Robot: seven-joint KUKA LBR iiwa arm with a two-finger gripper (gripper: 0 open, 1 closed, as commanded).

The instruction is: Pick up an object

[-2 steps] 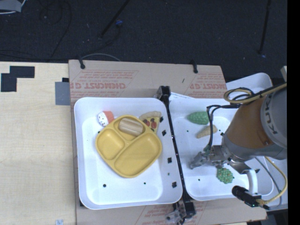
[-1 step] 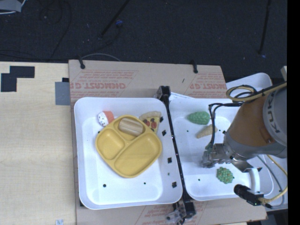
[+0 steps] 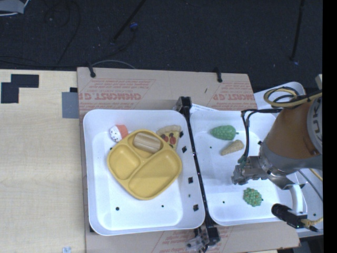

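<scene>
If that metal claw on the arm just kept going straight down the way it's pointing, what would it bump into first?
Probably the bare white floor of the right bin. The end effector appears to point down over an open patch, with the green bumpy piece just beside it. Depth is hard to judge from above.

yellow divided plate (image 3: 145,172) in a white bin (image 3: 100,194); green grapes (image 3: 252,196), green leafy piece (image 3: 224,132), tan cone (image 3: 232,147).

End effector (image 3: 241,176) over right bin (image 3: 221,210)
</scene>
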